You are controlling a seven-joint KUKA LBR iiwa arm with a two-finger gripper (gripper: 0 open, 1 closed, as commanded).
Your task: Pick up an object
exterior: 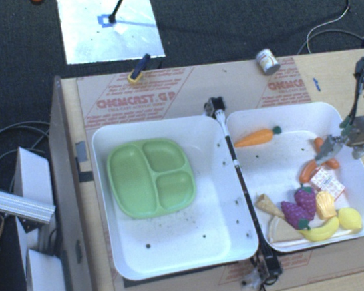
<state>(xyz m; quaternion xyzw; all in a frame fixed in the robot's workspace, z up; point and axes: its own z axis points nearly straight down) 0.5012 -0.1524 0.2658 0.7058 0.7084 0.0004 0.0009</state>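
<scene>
Over in the right bin [339, 116], near its right wall: the pincer [330, 146], reaching in from the right edge, hanging low just above a little cluster of orange pieces [314, 168]. Can't tell how wide it's spread, too small and blurry, and nothing visibly caught in it, so not calling it a grab. Plenty of candidates lying around in that bin though: carrot [255, 138] off by itself toward the upper left, well apart from the rest; then a pile in the lower right corner, with purple grapes [301, 205], banana [320, 230], lemon [350, 219], a red-and-white packet [327, 184], a tan wedge-shaped thing [267, 204] by the divider. All resting on the bin floor, nothing lifted. Left bin [181, 235]: just a green divided plate [151, 177], untouched. Outside on the tabletop [240, 83]: a small can [267, 61], not part of this. Progress-wise, probably approach done-ish, lined up over the orange bits, but the actual pick not yet made. Left to do, best guess: close on one piece, lift clear. Crowded spot, so decent odds of nudging the neighbours or coming up with nothing.
</scene>
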